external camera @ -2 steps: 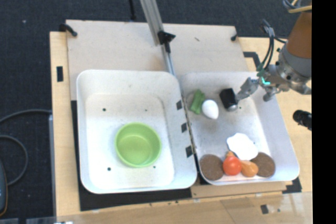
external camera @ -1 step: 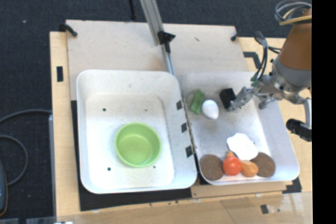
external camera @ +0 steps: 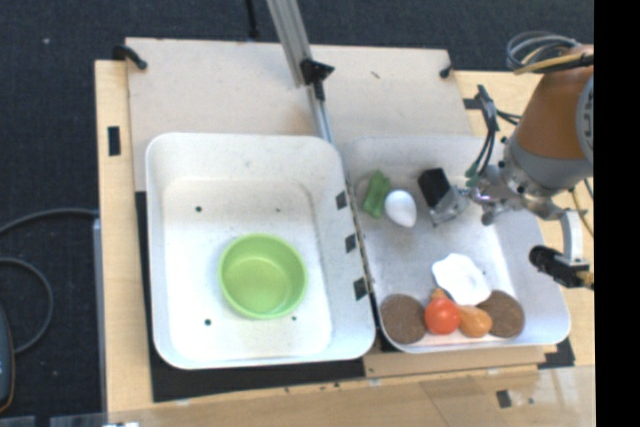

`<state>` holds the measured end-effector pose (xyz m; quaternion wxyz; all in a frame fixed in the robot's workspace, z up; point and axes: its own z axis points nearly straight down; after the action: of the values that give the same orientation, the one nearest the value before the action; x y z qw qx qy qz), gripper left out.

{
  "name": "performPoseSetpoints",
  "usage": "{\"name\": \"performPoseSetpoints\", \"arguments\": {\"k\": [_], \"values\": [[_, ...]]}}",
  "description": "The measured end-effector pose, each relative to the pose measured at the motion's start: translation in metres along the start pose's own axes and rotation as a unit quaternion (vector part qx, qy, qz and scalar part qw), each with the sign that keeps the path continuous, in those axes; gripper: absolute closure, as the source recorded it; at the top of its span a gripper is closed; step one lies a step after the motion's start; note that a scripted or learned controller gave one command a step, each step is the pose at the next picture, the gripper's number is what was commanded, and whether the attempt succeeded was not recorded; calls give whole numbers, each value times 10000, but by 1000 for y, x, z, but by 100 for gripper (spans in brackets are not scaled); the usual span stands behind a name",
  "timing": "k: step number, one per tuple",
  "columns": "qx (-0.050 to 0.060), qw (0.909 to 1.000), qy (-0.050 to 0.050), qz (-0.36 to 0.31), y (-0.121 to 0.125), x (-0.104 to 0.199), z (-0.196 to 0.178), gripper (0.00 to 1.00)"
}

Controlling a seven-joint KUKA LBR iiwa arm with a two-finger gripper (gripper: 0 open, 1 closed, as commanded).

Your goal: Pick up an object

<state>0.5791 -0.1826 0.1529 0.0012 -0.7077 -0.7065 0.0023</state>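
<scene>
A dark carpeted floor surrounds a pale wooden table (external camera: pixel 115 215) that carries two shallow white bins side by side. The right bin (external camera: pixel 535 250) holds the pickable things. A white egg-shaped object (external camera: pixel 401 208) lies near its far left corner, touching a green piece (external camera: pixel 376 193) just to its left. A small black block (external camera: pixel 434 185) sits beside them, toward the bin's far edge. Along the near edge lie a brown disc (external camera: pixel 403 315), a red tomato-like ball (external camera: pixel 442 317), a small orange piece (external camera: pixel 475 321) and a second brown disc (external camera: pixel 505 313), packed close in a row, with a flat white lump (external camera: pixel 460 277) just behind them.

The gripper (external camera: pixel 450 206) hangs low over the far part of the right bin, just beside the black block; whether its jaws are parted or closed cannot be told, and nothing is seen between them. The grey arm with its orange band (external camera: pixel 555 120) comes in over the bin's right edge.

The left bin (external camera: pixel 175 160) holds a green bowl (external camera: pixel 262 275), upright, toward its near edge. A metal rail (external camera: pixel 285 10) slants over the table's far edge.
</scene>
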Motion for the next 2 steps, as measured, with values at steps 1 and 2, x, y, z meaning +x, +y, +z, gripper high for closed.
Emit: {"name": "performPoseSetpoints", "arguments": {"k": [1, 2], "values": [[-7, 10000, 0, -2, -1, -1, 53, 0], [-48, 10000, -4, 21, 1, -2, 38, 100]]}}
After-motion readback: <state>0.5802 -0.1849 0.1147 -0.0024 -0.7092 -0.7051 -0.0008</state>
